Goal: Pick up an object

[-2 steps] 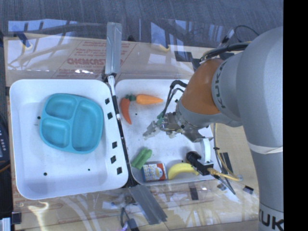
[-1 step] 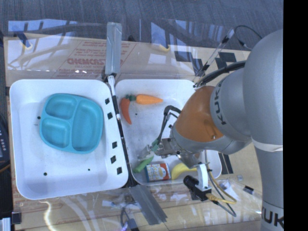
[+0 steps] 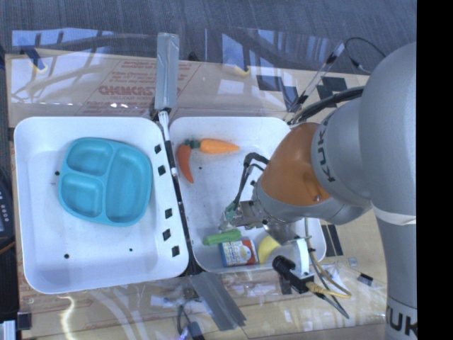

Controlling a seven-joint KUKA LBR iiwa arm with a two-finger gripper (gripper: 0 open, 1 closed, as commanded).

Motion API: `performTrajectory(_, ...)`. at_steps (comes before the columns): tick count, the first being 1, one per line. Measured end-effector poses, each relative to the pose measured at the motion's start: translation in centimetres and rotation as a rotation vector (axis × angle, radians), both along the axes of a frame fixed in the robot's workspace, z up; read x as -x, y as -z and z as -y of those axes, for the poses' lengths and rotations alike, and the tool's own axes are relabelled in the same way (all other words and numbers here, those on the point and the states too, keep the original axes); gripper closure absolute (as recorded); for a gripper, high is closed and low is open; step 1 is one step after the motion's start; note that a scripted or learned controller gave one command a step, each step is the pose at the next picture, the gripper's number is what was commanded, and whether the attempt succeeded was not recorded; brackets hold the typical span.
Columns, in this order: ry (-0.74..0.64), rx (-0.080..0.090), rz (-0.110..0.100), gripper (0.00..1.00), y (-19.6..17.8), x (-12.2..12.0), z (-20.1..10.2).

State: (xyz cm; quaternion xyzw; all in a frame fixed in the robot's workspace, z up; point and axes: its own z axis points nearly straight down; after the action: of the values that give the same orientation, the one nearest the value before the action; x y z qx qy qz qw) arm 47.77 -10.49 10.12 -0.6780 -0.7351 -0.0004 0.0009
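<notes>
Near me: my gripper (image 3: 237, 222), jaw state untellable, above carton (image 3: 237, 253), lemon (image 3: 268, 248); carrots (image 3: 218, 146) far; plate (image 3: 106, 180) left bin (image 3: 32, 261).

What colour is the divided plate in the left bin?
Light blue plate, seen in the camera view.

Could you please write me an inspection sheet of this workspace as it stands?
Surface: bench with two white bins, left bin and right bin, side by side.
Job's things: two toy carrots, orange carrot and redder carrot, touching at the tops; green stick, small carton and yellow piece at the right bin's near edge.
Clutter: blue divided plate in the left bin.
Grippers: gripper low over the right bin, above the green stick.
Cables: black cables along the arm.
Surroundings: grey carpet.
</notes>
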Motion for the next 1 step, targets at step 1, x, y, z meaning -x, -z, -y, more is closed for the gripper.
performTrajectory(1,0.0,0.0,0.0,0.0,0.02,0.02,-0.01)
